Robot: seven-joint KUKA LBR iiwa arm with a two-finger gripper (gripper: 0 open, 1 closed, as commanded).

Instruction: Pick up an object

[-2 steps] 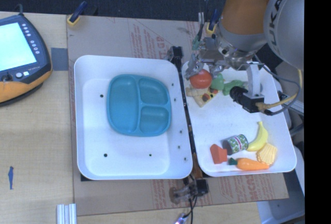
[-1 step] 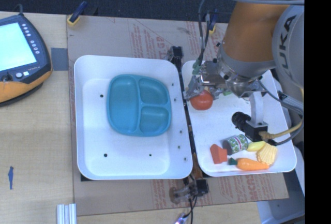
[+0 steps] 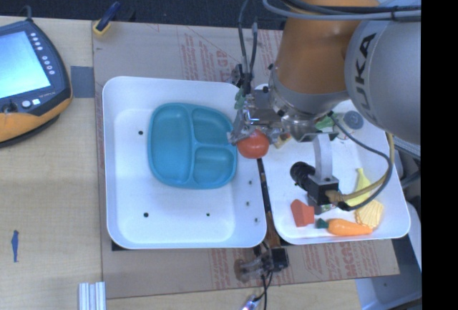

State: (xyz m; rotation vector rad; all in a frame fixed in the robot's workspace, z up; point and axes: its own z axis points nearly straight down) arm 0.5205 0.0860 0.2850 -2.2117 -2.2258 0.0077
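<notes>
Pincer: the gripper (image 3: 250, 131) hangs over the seam between the two bins, its fingers closed on a red tomato (image 3: 252, 146).
Tomato: held above the inner rim of the left bin (image 3: 118, 158), just beside the blue divided plate (image 3: 192, 145).
Arm: reaches in from the right, its orange band (image 3: 322, 29) over the right bin (image 3: 390, 219), wrist pointing down.
Right bin contents: a carrot (image 3: 350, 228), a corn cob (image 3: 369, 213), a banana (image 3: 363, 185) and a red piece (image 3: 302, 212).
Bench: a teach pendant (image 3: 28, 79) lies at the left.

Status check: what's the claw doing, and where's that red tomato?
Claw over the bins' shared edge. Red tomato right at its tip; hold unconfirmed. Blue plate close beside.
</notes>
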